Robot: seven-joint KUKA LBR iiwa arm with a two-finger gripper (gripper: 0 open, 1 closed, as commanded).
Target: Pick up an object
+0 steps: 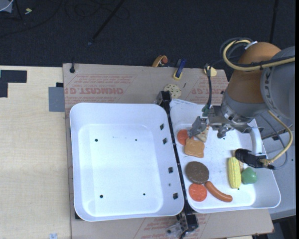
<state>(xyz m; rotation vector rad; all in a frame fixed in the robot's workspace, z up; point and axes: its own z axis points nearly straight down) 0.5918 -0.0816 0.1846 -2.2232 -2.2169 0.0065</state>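
Camera view: right bin (269, 200) holds a flat tan toast slice (194, 147), round brown patty (196, 172), red disc (198, 192), sausage (219, 192), ridged yellow corn (233, 172) and green piece (249, 176). Gripper (201, 128) hovers over the toast; grip unclear.

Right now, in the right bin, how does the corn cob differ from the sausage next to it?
The corn cob is yellow; the sausage is orange-red. The corn cob lies nearly straight up and down in the view, while the sausage lies slanted and slightly curved. The corn cob sits beside a green piece; the sausage sits beside a red round slice. Both are elongated toy foods lying flat in the right bin.
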